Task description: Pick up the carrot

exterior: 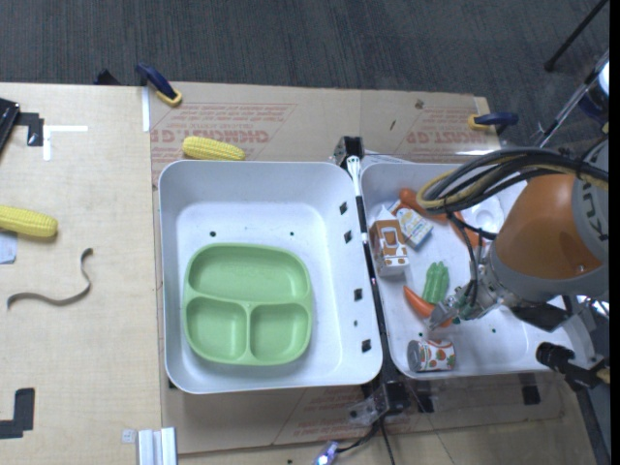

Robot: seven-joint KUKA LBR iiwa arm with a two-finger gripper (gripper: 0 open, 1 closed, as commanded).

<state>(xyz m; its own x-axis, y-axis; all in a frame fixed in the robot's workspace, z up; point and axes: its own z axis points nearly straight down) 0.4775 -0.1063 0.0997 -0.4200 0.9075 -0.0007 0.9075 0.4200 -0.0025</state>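
Two white bins sit side by side on the bench. At nine o'clock from the centre is the left bin (194,356), holding a green divided plate (249,303). At three o'clock is the right bin (504,352), where my arm (547,231) reaches in, grey with an orange band.

My gripper (448,313) hangs low in the right bin, near its middle. Whether it is spread or pressed together, I cannot tell; cables and the wrist hide much of it.

The carrot (418,300), short and orange, lies on the bin floor just beside the gripper, at nine o'clock from it. A green vegetable (435,281) lies at twelve o'clock from the carrot, touching or nearly so. A small carton (389,247) sits further toward twelve, and a can (432,356) lies on its side at six o'clock from the gripper.

Outside the bins, one ear of corn (213,148) lies at twelve o'clock from the left bin and another (27,222) far toward nine.
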